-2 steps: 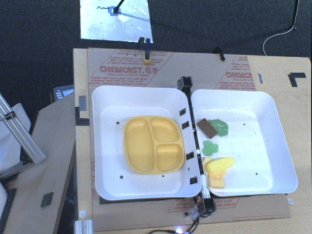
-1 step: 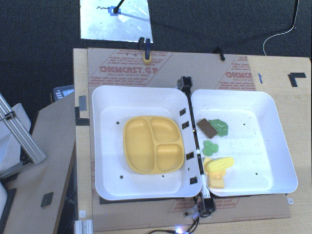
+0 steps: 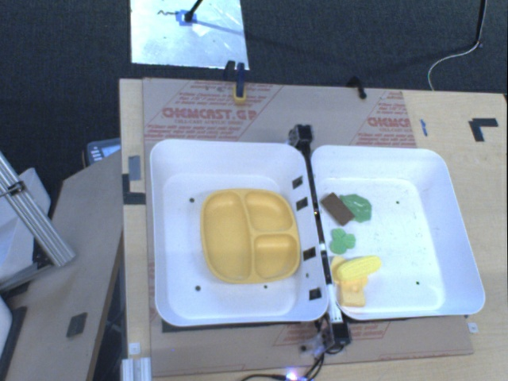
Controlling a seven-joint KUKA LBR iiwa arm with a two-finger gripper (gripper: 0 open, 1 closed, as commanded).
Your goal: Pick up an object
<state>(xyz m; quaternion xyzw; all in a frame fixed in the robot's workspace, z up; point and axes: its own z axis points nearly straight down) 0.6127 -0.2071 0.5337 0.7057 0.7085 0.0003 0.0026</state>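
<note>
Pre-grasp stage, nothing lifted: candidates cluster at right bin (image 3: pixel 444 213) left wall — brown block (image 3: pixel 336 208), green pieces (image 3: pixel 356 207), yellow corn (image 3: pixel 355 267); yellow tray (image 3: pixel 250 235) in left bin (image 3: pixel 178 173); jaws state unknown; next: descend on one item.

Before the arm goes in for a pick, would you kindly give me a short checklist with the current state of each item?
1. Pickable items lie in the right bin: ok.
2. Brown block overlaps the green piece: not ok for a clean single pick.
3. Corn cob and the yellow piece below it crowd the bin wall: not ok.
4. Small green item stands apart: ok.
5. Yellow tray lies flat in the left bin: ok.
</note>
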